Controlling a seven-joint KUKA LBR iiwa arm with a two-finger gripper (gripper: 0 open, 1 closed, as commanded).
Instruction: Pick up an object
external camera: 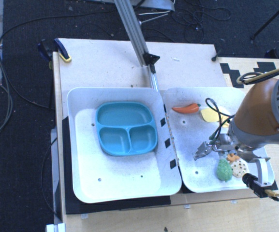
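White plastic, the right bin [187,129] holds a fuzzy green lump [223,170] just beside the metal two-finger gripper [206,150], which hovers spread and empty. Approach step, apparently; next it must centre over the lump and descend.

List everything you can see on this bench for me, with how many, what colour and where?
bins: two, white, side by side on the bench
divided plate: one, blue, in the left bin
chilli pepper: one, orange-red, far side of the right bin
yellow object: one, right of the pepper
green object: one, near edge of the right bin
spotted object: one, pale with dark spots, beside the green one
arm: one, grey with an orange band, over the right bin
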